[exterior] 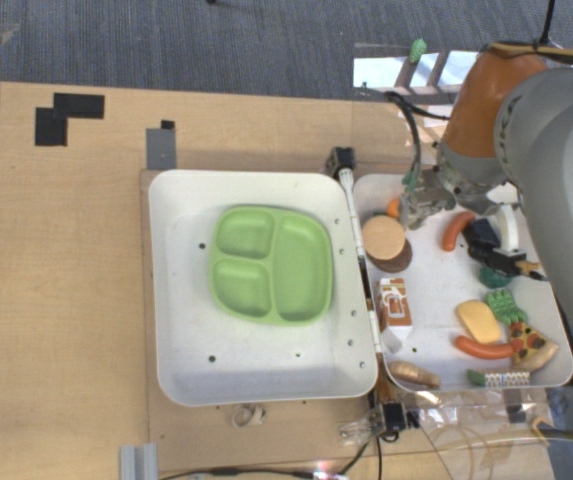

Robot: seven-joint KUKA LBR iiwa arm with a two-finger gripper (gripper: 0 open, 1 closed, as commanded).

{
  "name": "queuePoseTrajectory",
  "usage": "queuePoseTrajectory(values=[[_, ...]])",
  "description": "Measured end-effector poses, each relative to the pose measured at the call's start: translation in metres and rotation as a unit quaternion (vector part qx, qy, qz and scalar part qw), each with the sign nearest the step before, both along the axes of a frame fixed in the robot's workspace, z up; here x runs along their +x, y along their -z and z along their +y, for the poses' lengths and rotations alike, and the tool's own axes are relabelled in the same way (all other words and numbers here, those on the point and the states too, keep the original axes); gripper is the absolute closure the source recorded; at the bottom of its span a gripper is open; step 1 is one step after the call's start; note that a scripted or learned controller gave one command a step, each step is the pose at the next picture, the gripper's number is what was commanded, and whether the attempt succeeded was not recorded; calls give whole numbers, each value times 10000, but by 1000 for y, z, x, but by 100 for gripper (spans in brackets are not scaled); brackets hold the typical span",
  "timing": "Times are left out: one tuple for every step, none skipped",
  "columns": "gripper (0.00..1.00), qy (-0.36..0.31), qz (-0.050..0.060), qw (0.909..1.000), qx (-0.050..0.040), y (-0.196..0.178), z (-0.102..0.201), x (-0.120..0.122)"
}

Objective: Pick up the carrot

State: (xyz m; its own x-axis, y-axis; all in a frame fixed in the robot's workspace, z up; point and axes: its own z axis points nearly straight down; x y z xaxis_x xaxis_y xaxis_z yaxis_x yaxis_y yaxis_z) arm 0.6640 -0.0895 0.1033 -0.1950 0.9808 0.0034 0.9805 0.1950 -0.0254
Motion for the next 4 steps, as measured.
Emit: queuePoseTrajectory(values=[[0, -2, -2, 10000, 4, 0, 0, 0], [0, 1328, -157, 9910, -14, 17, -51, 6], [100, 1283, -174, 9916, -26, 3, -50, 8], [100, 1393, -212, 9900, 21, -88, 64, 9]])
